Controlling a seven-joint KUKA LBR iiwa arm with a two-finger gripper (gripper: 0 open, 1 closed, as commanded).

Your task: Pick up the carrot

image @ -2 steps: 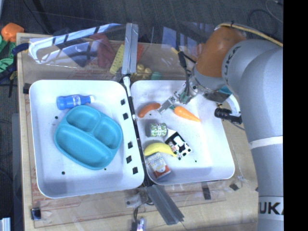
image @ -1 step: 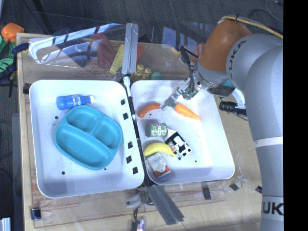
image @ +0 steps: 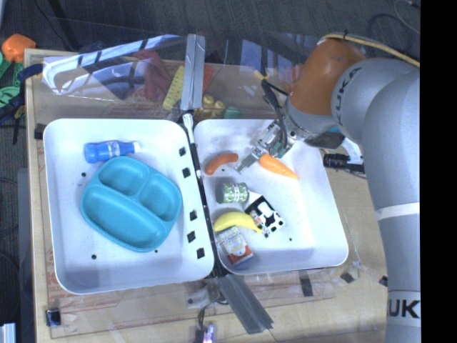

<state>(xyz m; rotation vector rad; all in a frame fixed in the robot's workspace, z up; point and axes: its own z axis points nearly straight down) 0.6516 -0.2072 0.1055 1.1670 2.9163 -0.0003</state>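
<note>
Tapered orange carrot [image: 278, 166] lies just beside the metal claw [image: 265, 147].

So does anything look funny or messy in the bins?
Nothing is spilled or broken. In the right bin the carrot lies flat beside the gripper, with a sausage, a can and a banana close by. The blue plate sits flat in the left bin.
</note>
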